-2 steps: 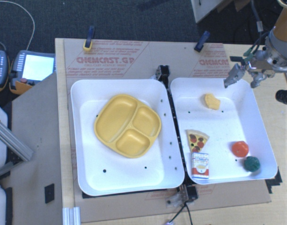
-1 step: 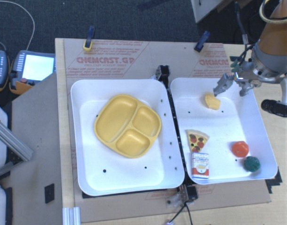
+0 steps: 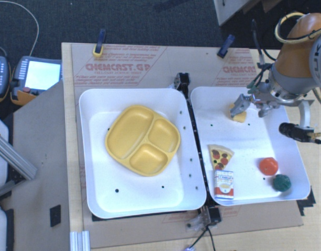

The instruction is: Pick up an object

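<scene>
Far left of the pincer (image 3: 252,104), one yellow divided plate (image 3: 143,139) lies in the left bin (image 3: 92,156). Just below-left sits one small yellow piece (image 3: 239,116), probably light and stiff, best pinched across its sides. The pincer stands spread, empty. Below: one pizza slice (image 3: 220,156), one carton (image 3: 224,184), one red ball (image 3: 268,166), one green ball (image 3: 281,182).

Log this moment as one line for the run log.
end effector: over right bin, at small yellow piece | grasp: unconfirmed | pizza slice, carton, red ball, green ball: untouched
</scene>
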You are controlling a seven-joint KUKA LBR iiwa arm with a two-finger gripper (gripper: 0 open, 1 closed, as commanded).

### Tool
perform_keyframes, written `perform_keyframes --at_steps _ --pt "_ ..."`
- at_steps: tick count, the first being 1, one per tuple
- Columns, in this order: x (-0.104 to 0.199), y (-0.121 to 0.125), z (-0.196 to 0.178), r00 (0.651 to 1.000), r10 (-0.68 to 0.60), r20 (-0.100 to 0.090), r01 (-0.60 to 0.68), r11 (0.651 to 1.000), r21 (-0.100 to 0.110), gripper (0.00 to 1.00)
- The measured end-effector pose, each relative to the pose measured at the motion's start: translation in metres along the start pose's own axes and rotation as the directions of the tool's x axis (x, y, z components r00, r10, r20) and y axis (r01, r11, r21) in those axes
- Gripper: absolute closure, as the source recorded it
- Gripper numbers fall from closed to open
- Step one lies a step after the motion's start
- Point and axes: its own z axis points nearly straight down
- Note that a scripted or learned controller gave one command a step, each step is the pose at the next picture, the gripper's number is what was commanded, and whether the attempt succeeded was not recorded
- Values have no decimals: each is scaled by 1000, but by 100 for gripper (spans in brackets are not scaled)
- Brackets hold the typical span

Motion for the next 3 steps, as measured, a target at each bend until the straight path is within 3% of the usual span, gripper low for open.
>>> perform_keyframes --at_steps 1,2,3 --pt "10 4 51 1000 -1 0 1 1000 0 0" --pt "9 5 37 1000 0 1 0 1000 -7 100" --pt "5 9 -26 1000 -1 2 1 1000 -11 100"
